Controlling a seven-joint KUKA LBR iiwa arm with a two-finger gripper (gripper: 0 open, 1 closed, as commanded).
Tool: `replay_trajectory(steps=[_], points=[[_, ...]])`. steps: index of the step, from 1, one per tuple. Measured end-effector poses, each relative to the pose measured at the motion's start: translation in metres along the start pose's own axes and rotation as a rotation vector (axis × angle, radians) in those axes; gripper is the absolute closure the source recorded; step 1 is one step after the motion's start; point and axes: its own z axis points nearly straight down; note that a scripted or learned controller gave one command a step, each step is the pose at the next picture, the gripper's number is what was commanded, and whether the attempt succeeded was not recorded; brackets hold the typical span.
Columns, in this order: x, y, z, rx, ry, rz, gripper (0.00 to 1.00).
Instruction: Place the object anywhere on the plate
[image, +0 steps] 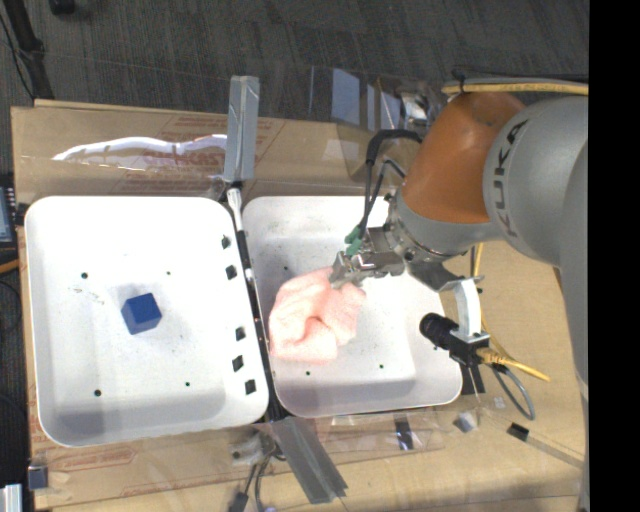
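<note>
The crumpled pink cloth (315, 318) lies in the right white bin (400, 385), just below-left of my gripper (352, 268), which touches its upper edge; grip state unclear. No plate visible.

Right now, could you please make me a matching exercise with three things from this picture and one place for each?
Things:
1. blue cube
2. pink cloth
3. end effector

Places:
A. in the right bin, crumpled
B. at the cloth's upper edge
C. in the left bin, alone

Pairs: 1-C, 2-A, 3-B
</note>
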Motion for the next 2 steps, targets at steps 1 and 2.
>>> replay_trajectory(steps=[1,2], points=[[0.002,0.001,0.024,0.003,0.000,-0.009,1.00],[0.056,0.018,0.016,0.001,-0.002,-0.414,1.00]])
